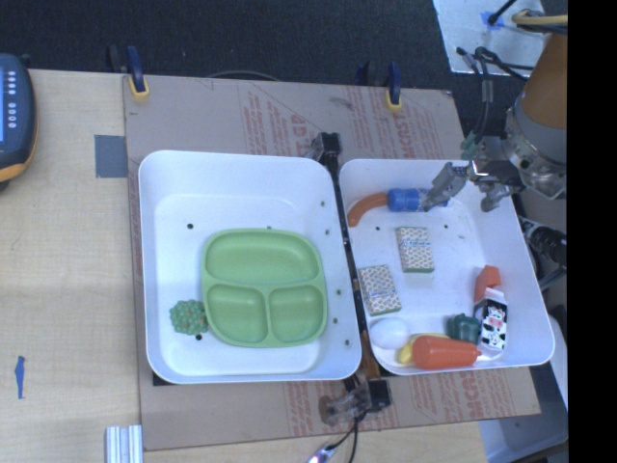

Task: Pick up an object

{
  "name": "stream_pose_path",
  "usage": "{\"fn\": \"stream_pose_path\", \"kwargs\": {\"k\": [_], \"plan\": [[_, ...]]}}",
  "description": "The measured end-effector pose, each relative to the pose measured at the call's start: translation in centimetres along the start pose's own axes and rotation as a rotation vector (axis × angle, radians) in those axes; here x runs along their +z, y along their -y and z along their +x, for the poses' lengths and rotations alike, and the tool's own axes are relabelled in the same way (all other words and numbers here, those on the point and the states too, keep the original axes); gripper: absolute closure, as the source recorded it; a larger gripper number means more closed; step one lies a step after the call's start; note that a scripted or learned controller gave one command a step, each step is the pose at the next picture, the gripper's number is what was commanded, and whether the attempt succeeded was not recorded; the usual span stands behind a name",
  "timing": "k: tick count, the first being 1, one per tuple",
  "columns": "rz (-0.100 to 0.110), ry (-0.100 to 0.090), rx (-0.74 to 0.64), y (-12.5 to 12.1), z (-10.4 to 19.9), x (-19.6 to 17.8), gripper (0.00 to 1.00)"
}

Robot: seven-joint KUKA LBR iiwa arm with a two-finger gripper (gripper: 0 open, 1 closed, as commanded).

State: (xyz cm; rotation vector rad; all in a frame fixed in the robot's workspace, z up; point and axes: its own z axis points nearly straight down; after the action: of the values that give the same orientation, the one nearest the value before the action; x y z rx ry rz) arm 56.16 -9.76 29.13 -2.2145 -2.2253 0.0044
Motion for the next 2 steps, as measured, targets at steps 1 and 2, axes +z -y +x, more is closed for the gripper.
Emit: {"fn": "stream_pose_path", "kwargs": {"k": [1, 2], "plan": [[0.01, 0.0, 0.001, -3.8, -1.8, 12.7, 0.0], [0.01, -0.001, 0.001, -1.2, -2.2, 20.5, 0.0]]}}
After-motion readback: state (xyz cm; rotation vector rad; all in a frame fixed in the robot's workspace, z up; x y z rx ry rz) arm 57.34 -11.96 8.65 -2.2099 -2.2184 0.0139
